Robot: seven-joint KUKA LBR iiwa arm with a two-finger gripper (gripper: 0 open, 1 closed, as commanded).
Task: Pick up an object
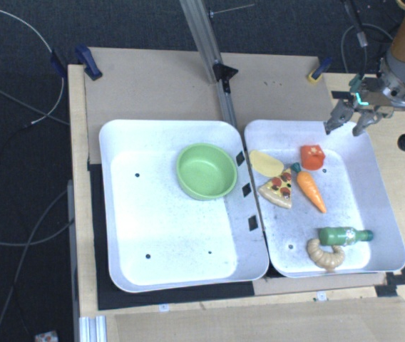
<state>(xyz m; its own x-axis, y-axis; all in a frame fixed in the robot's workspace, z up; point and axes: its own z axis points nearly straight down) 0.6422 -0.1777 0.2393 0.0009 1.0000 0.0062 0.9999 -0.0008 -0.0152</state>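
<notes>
Two white bins [167, 276] sit on tan bench [152, 84].

Readable text: none
Bottle [344, 236]: green, any label too small to read
Bins [167, 262]: plain white, no lettering to make out
Bench [160, 84]: bare board, no signs or numbers legible

A robotics lab: clamped bench [152, 84], two white bins [138, 262], loose cables [17, 20].
</notes>
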